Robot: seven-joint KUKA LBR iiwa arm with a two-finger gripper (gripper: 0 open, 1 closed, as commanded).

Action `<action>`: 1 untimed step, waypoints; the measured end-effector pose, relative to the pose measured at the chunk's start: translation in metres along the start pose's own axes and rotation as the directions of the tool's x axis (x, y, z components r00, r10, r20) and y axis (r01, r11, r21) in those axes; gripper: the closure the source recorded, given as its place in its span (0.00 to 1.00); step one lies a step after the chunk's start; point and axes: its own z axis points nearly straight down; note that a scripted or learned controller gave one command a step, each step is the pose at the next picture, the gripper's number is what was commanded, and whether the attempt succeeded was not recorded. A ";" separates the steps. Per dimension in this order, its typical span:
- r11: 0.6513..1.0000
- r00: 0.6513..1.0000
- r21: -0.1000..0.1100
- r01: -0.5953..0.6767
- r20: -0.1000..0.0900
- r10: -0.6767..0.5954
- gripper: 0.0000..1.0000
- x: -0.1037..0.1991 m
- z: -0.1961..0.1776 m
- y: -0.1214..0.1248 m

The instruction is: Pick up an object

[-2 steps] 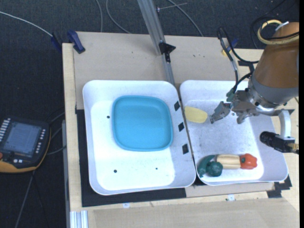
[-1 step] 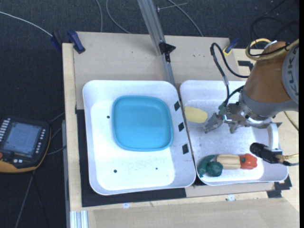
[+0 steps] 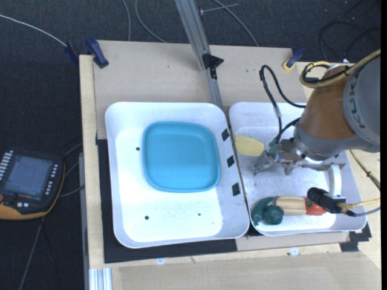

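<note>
My gripper (image 3: 274, 165) hangs low over the middle of the right bin (image 3: 254, 115), with its two fingers spread and nothing between them. Just to its upper left, a pale yellow object (image 3: 248, 144) lies against the bin's left wall. Below the gripper, along the front wall, lies a dark green lump (image 3: 268, 213). A wooden handle (image 3: 292, 205) with a red end (image 3: 311, 209) lies right beside the lump.
In the left bin (image 3: 124, 180) rests a square light blue plate (image 3: 181, 156). A metal pole (image 3: 196, 26) slants down from the top to the gap between the bins. Off the bench at the left lies a handheld control pad (image 3: 27, 180).
</note>
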 end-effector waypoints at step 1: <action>1.000 1.000 -0.006 0.000 0.000 0.000 1.00 0.000 -0.013 0.001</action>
